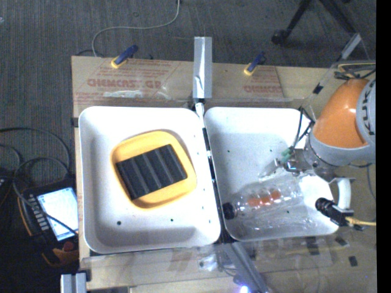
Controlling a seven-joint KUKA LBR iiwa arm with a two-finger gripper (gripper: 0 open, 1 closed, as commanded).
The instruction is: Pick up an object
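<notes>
camera view looks down on two white bins: the left bin (91, 163) holds a yellow tray with a black ribbed insert (153, 168), and the right bin (244, 127) holds a clear plastic bottle (269, 201) lying on its side near the front wall. the gripper (292, 162) sits low over the right bin, just above the bottle's upper end (its tip is hidden under the wrist). nothing looks lifted, so the pick seems not yet done.
</notes>
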